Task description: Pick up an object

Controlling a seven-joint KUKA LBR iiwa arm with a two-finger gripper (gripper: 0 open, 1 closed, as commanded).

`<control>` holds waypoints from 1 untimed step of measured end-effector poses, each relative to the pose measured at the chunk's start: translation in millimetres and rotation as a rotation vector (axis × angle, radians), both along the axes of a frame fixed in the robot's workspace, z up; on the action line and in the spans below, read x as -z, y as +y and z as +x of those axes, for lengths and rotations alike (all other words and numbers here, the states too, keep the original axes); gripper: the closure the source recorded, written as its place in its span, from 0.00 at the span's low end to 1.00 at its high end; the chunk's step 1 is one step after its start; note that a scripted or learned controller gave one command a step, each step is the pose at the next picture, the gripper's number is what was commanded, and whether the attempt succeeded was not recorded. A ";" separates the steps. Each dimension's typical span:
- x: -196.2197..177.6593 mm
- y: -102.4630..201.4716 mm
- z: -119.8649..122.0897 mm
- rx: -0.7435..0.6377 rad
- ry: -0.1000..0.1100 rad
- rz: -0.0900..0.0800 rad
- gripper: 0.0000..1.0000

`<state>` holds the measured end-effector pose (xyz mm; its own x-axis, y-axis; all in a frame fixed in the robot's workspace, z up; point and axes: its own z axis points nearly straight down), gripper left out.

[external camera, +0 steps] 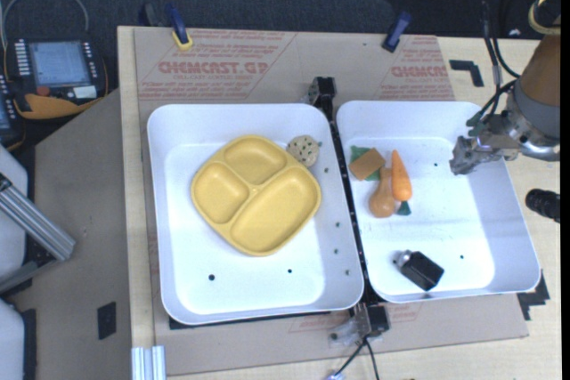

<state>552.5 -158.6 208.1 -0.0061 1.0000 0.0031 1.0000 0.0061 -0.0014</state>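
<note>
hovering my pincer [465, 157] over the right bin [499, 218], can't tell its state; carrot [401, 177] lies well left by the orange pieces, my likely target

Yellow plate [256, 205], orange carrot [401, 177], white bins [178, 280]

Two white bins [169, 191], one yellow plate [256, 206], one cookie [304, 149], one carrot [401, 177], one black block [420, 269].

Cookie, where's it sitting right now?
The cookie lies in the left bin, near its upper right area, touching the upper right edge of the yellow divided plate.
</note>
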 end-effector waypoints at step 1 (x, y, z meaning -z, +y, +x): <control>-11.4 50.5 -0.6 0.000 -0.001 0.000 1.00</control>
<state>551.9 -108.2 219.5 -0.0065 1.0000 0.0030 1.0000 0.0065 -0.0003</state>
